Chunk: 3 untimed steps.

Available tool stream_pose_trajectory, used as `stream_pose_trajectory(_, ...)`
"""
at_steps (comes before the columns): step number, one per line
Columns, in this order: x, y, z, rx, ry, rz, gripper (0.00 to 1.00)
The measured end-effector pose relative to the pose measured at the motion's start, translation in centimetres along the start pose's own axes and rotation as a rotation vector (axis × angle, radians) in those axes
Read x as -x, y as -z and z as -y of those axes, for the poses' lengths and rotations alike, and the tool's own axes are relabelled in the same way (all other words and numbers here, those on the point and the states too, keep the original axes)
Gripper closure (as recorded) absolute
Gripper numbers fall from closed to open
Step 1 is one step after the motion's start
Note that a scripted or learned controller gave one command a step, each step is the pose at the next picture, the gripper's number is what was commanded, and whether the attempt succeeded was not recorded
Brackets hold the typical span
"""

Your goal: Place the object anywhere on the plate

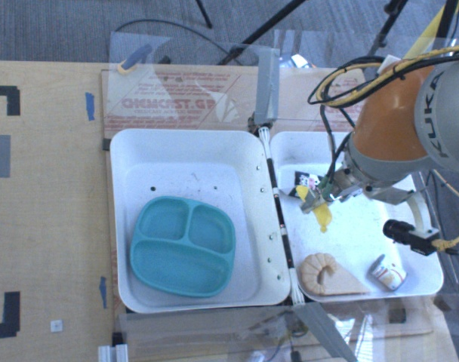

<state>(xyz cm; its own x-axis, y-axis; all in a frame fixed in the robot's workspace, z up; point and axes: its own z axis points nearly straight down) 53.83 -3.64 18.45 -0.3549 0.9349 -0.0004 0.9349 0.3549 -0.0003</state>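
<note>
A teal divided plate lies in the left white bin. In the right bin, my gripper reaches in from the right near the bin's left wall. A small yellow object sticks out below and to the left of the fingertips, so it sits between the fingers. Beside it, toward the back, is a small black and white item. The plate lies well to the left of the gripper, across the divider between the bins.
A tan croissant-shaped piece lies at the right bin's front left. A small silver can lies at its front right. A black part of the arm juts over the right bin. Cables hang behind.
</note>
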Motion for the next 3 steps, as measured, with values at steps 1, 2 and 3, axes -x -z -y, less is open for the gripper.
stream_pose_trajectory(1, -6.4, 0.0, -5.0, 0.004, 0.225, 0.001, 1.00)
stream_pose_trajectory(2, -14.0, -2.0, -3.5, -0.001, 0.207, -0.001, 1.00)
stream_pose_trajectory(3, -13.9, -1.9, -3.5, 0.000, 0.207, -0.001, 0.00)
